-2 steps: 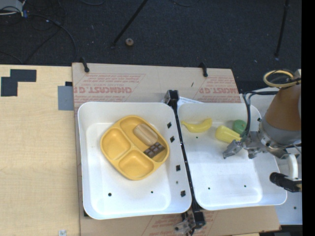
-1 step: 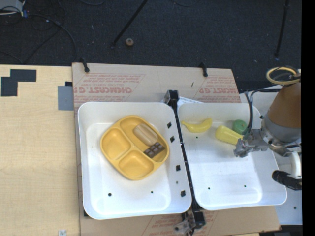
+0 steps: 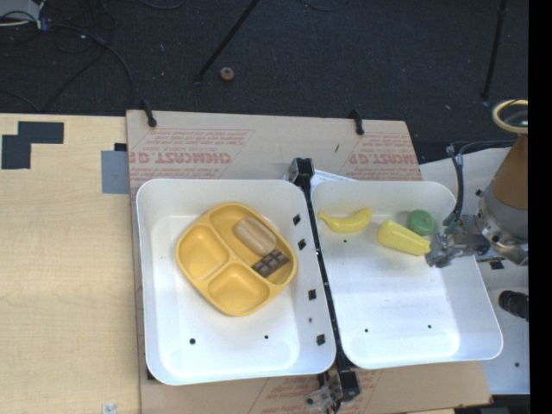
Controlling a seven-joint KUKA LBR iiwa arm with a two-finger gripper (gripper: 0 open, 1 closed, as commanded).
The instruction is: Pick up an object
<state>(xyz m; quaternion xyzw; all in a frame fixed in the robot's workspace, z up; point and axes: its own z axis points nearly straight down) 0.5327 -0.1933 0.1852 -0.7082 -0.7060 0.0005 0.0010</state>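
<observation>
Now the gripper (image 3: pixel 442 253) sits low at the right white bin's (image 3: pixel 414 335) edge, touching the yellow plastic corn-like piece (image 3: pixel 402 237); centre squarely over it before closing.

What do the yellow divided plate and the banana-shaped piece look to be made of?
Yellow divided plate: likely moulded plastic, uniform colour, soft sheen, rounded compartment walls. Banana-shaped piece: probably plastic toy food, smooth, even yellow, no visible texture.
</observation>
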